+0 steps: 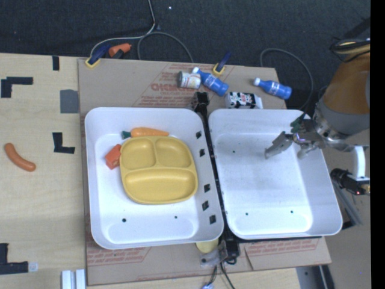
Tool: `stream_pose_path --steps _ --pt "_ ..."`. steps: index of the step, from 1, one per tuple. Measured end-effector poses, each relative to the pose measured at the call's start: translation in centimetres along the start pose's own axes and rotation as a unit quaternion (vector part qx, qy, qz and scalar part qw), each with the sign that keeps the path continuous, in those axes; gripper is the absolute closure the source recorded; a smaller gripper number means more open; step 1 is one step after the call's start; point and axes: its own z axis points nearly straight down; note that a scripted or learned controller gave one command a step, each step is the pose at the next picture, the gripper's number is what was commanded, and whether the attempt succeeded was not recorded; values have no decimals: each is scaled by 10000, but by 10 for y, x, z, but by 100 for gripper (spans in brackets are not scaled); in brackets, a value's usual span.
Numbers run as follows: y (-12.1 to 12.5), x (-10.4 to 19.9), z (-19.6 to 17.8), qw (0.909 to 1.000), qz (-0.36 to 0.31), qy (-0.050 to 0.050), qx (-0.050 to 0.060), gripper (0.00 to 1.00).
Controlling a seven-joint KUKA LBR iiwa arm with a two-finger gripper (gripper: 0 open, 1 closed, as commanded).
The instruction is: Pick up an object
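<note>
A yellow divided plate [159, 168] lies in the left bin [99, 179]. An orange carrot [150, 132] rests along the plate's far edge, and a small red-orange piece [113, 156] lies at its left. My gripper [289, 150] hangs over the right bin [271, 221], near its far right side. Its fingers [277, 145] are spread open with nothing between them, well apart from the plate and the carrot.
Behind the bins on the cardboard lie a white bottle [189, 79], two blue bottles [215, 83] [274, 88] and a black-and-white packet [243, 100]. A sausage [19, 157] lies on the bench at far left. Black clips line the divider between the bins [207, 179].
</note>
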Motion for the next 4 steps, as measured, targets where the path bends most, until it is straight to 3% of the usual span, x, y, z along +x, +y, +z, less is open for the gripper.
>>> stream_pose_path --steps 1,2,3,4 --pt "9 58 122 10000 -11 -23 -27 0" --pt "62 64 88 10000 -11 -8 -33 0" --pt "84 73 120 10000 -1 -6 1 0" --pt "114 72 118 10000 -10 -19 19 0"
